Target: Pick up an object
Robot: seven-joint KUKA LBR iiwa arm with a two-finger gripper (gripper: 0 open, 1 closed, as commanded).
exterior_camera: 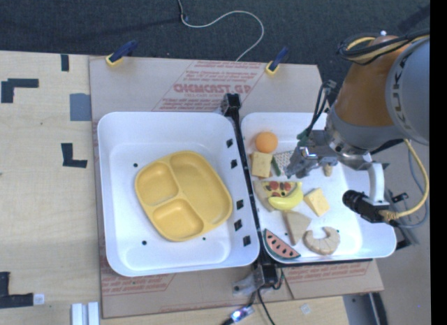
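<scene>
Overhead view of the table, with two shallow white plastic bins set side by side on a cardboard sheet. The left bin [115,177] holds a single yellow three-compartment plastic tray [183,194], lying flat near its middle. The right bin [380,245] holds the pickable objects, crowded toward its left wall: an orange ball [265,141]; a pale yellow block [261,165] just below it; a yellow toy banana [286,200]; a small yellow cheese wedge [316,202]; a tan wedge [296,225]; a red watermelon slice [281,245] at the lower edge; and a beige curved pastry piece [323,240] near the lower right. The grey arm with orange band [370,93] reaches in from the right, placing the claw [298,165] low over the upper part of this cluster, just right of the pale block and above the banana. Whether the claw is apart or together cannot be told from this angle, and nothing is seen gripped. The close packing probably explains the steep approach: neighbouring pieces leave little room for a sideways entry.
</scene>
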